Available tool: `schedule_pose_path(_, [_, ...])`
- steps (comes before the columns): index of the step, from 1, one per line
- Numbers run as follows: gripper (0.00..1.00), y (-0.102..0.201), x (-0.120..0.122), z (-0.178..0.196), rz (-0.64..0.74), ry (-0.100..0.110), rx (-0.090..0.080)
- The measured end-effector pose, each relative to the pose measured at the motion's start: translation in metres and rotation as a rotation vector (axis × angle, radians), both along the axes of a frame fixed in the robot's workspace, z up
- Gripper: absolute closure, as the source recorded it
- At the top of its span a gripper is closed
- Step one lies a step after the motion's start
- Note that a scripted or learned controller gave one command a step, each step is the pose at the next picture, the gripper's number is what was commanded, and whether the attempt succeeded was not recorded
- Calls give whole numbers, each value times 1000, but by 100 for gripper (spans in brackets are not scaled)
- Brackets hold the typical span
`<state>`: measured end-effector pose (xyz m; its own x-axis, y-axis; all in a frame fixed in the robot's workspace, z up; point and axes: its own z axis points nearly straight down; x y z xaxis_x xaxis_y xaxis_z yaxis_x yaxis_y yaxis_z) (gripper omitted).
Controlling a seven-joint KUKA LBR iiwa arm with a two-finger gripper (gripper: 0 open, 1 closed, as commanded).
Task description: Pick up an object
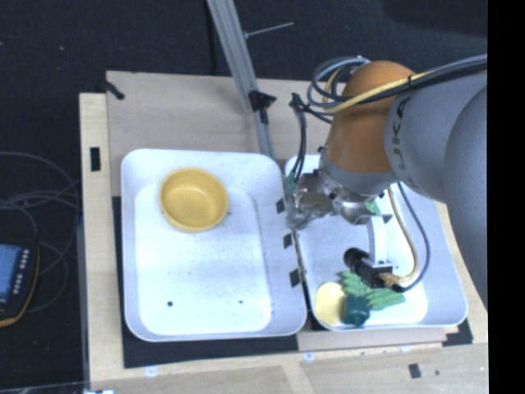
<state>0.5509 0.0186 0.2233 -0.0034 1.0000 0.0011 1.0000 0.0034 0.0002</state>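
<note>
The grey arm with its orange band reaches over the right bin (pixel 439 302). My gripper (pixel 300 206) hangs low at that bin's left wall, near the divide between the two bins. At the right bin's front lie a pale yellow round piece (pixel 327 304), a dark teal object (pixel 357 311) and a light green leafy toy (pixel 376 295), all close together and well in front of the gripper. A yellow bowl (pixel 194 199) stands upright in the back left of the left bin (pixel 205 302). The arm hides much of the right bin.
A slanted metal rail (pixel 238 56) runs from the top of the view down to the bins' back edge. A small green scrap (pixel 374 208) peeks out beside the wrist. The wooden bench (pixel 164 105) surrounds both bins.
</note>
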Motion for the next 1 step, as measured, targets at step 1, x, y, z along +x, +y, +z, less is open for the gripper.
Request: schedule_pose_path(1, [100,51,-5,-6,0,0,0])
